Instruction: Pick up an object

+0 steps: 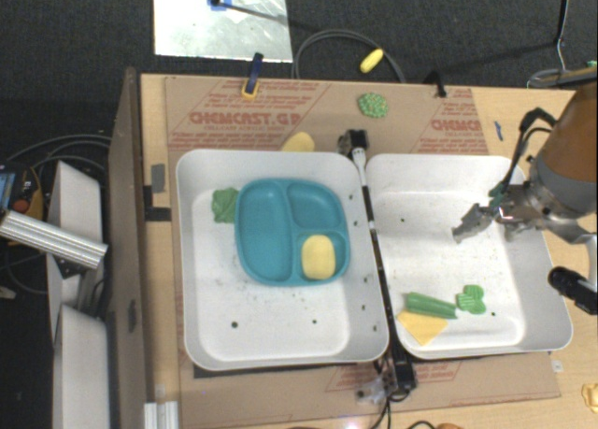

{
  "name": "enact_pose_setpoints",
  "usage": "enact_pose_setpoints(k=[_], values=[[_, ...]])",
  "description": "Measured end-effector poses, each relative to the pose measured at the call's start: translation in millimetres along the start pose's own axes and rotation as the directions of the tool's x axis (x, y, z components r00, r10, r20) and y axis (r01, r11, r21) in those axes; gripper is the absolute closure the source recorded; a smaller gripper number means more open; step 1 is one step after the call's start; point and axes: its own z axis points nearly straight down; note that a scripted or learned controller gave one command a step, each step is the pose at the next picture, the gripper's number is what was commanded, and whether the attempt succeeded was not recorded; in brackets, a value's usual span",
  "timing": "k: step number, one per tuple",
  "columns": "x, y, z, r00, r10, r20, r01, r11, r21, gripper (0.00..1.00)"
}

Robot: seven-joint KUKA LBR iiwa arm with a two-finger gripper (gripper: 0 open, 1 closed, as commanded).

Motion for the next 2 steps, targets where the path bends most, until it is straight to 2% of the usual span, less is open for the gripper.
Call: enact_pose_setpoints(k=[1, 2], values=[[-61.6, 31.0, -56.4, 1.000, 0.004, 0.005, -0.004, 1.000, -0.009, 0.00], [-15.1, 42.8, 49.1, 1.000, -0.005, -0.004, 0.005, 1.000, 0.007, 0.00]])
